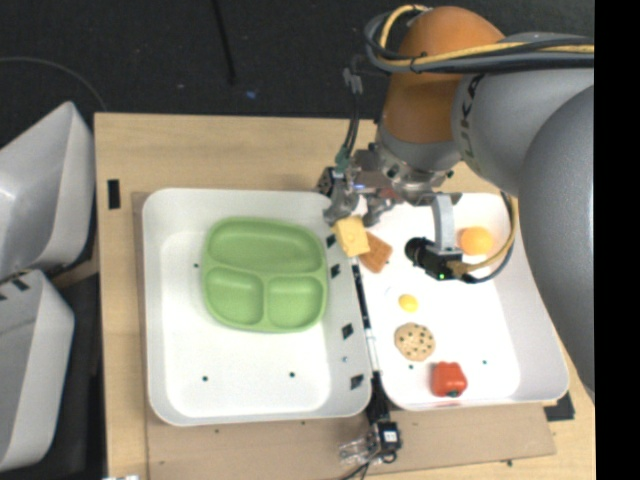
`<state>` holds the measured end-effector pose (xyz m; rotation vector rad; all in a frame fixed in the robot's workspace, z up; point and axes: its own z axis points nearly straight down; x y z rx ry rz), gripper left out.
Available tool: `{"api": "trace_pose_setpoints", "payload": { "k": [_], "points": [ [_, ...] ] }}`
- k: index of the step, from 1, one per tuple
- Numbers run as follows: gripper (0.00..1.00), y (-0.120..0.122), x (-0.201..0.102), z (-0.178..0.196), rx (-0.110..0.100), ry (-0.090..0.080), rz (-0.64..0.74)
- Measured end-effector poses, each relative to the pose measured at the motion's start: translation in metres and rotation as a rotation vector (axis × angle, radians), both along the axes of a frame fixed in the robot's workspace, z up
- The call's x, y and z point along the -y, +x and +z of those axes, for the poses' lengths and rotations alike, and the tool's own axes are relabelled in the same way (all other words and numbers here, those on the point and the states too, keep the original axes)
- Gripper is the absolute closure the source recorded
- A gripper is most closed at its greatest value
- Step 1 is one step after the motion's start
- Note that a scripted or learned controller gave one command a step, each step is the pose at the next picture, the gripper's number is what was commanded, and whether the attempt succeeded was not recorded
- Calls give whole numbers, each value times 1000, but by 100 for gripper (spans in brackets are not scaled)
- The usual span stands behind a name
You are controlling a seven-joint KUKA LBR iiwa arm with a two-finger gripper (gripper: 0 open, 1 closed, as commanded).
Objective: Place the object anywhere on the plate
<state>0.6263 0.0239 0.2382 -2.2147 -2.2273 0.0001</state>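
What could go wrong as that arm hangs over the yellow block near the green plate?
The yellow cheese-like block sits under the gripper near the bins' shared wall; if carried loosely, it might drop short of the green three-section plastic plate. A brown toast-like piece touches it and could get dragged.

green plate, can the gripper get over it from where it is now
Probably yes. The gripper hangs at the divider between the bins, just right of the green plate, and nothing stands between them. The plate's compartments look bare.
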Motion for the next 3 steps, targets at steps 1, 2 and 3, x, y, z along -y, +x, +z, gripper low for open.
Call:
{"api": "trace_pose_setpoints", "payload": {
  "k": [1, 2, 3],
  "points": [
    [100, -15, -51, -6, -1, 1, 1],
    [100, -23, -113, 0, 1, 1, 2],
    [0, -23, -110, 0, 0, 0, -3]
  ]
}}
